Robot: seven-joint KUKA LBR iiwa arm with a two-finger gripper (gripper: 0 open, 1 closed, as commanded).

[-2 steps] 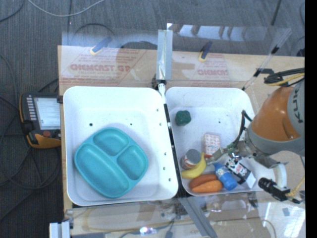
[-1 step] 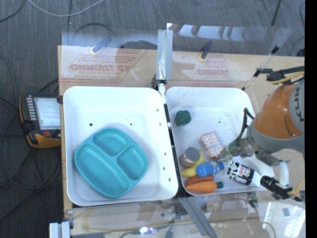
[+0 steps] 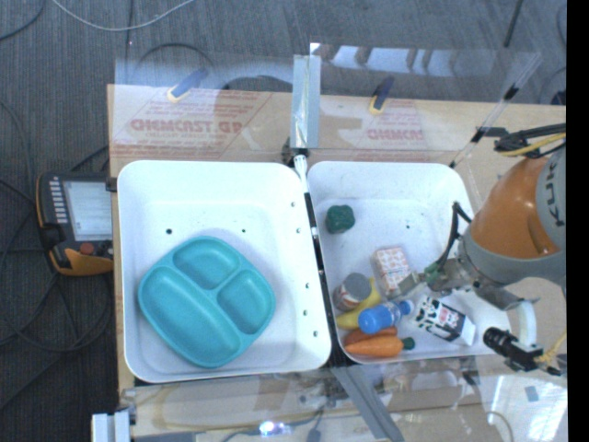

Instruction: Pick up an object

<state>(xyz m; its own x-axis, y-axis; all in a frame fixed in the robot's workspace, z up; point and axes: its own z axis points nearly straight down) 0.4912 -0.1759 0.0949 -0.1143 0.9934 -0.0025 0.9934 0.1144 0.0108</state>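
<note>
Two white bins on a wooden bench, arm over the right bin's 4 o'clock corner.

The right bin (image 3: 396, 178) holds a carrot (image 3: 373, 345) at 6 o'clock, long axis pointing 3 to 9 o'clock, touching a blue bottle (image 3: 379, 319) lying tilted, cap toward 2 o'clock. A patterned box (image 3: 391, 265) sits at centre, a green lump (image 3: 340, 217) at 10 o'clock, a black-and-white carton (image 3: 444, 319) at 4 o'clock. The gripper (image 3: 440, 279) hangs near the carton; its jaw state cannot be told. The left bin (image 3: 166, 187) bears a teal divided plate (image 3: 207, 300). Dark carpet with cables surrounds the bench (image 3: 138, 118).
</note>
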